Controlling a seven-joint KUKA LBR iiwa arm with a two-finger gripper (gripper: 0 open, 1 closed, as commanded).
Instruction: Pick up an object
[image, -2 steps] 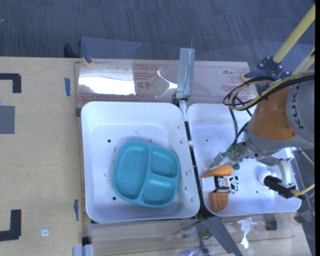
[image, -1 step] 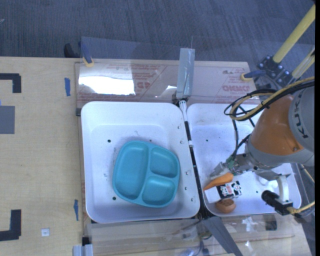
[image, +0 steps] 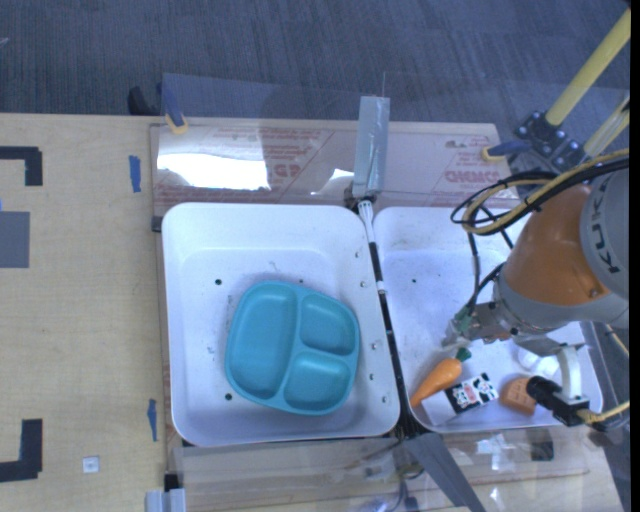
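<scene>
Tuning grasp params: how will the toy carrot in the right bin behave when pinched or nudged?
The carrot looks like a smooth moulded toy, so probably stiff, light and a bit slippery. Its tapered, rounded body would likely roll or pivot if nudged. It lies beside a black-and-white block, which might shift too.

We've got a teal three-section plastic plate (image: 292, 347) in the left white bin (image: 190, 300), and an orange toy carrot (image: 438, 379) in the right white bin (image: 420, 260), under the grey-and-orange arm (image: 550, 260).

Teal divided plate (image: 291, 346) smooth matt plastic; white bins (image: 190, 300) scuffed plastic; bench (image: 75, 300) pale wood.
</scene>
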